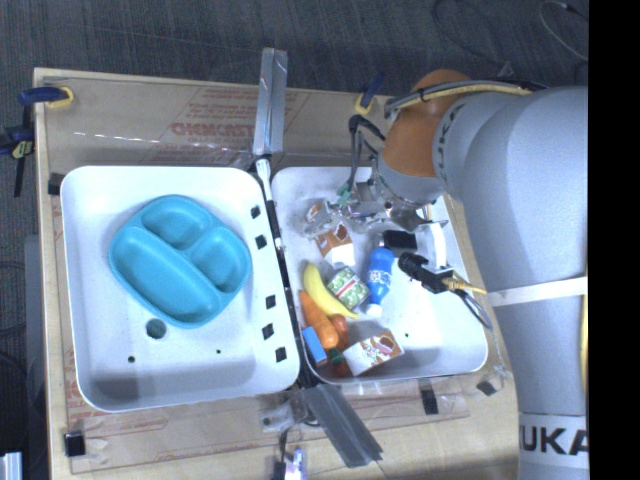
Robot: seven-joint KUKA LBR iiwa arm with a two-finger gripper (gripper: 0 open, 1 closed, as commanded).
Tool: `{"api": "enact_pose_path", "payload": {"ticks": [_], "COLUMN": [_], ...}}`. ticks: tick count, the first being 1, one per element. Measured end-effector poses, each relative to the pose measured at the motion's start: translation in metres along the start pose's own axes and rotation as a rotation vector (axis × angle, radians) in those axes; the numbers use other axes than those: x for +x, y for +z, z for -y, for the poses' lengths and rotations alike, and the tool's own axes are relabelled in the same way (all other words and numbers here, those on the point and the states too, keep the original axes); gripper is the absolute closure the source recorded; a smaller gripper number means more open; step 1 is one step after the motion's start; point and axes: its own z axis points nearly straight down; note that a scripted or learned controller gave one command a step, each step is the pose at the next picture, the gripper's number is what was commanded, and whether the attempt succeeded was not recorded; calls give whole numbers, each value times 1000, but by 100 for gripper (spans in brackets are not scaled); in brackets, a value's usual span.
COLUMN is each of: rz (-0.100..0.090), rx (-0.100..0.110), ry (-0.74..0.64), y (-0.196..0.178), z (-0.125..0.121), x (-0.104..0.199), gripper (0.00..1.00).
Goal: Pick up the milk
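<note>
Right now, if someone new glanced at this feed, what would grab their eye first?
Probably the blue plate, a bright sectioned dish lying in the left bin. Next, the grey arm with its orange band, reaching in from the right over the right bin. That bin holds a clutter of small items, including a banana and a blue bottle.

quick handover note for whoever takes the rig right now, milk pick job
Gripper: low over the far end of the right bin; whether it is open or shut cannot be told.
Milk: probably the small carton just below the gripper, lying in the clutter and not seen held.
Nearby: blue bottle, banana, second carton at the near end.
Left bin: blue divided plate.
Done: approach. Left: grasp and lift.
</note>
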Motion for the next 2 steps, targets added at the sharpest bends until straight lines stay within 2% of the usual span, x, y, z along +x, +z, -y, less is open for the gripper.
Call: {"api": "enact_pose_path", "payload": {"ticks": [1, 2], "rz": [0, -1], "rx": [0, 0], "ry": [-4, 18], "y": [-10, -92], "z": [-1, -17], "x": [1, 48], "gripper": [100, 100]}}
